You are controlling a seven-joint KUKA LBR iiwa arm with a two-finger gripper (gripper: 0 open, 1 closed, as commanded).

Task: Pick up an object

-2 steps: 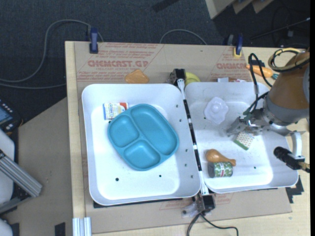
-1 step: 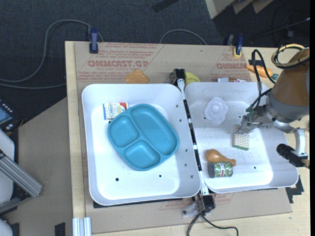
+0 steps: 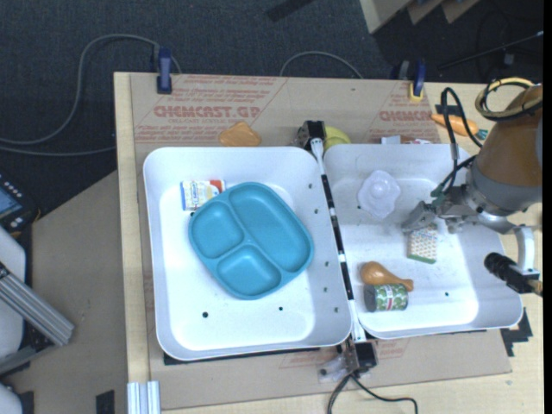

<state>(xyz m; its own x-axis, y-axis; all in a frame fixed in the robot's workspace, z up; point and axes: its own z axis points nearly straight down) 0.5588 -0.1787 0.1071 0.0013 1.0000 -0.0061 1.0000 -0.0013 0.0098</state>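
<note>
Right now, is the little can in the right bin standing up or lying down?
Lying down. The can shows its long side, label facing up, on the bin floor beside an orange toy.

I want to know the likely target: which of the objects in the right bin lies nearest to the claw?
The small green-dotted pad, just below the claw. The clear cup, the can and the orange gourd-shaped toy lie farther away.

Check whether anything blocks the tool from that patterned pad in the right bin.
Nothing visible does. The tool sits right above the patterned pad in the right bin. The clear cup is off to one side, and the can lies nearer the front wall.
</note>
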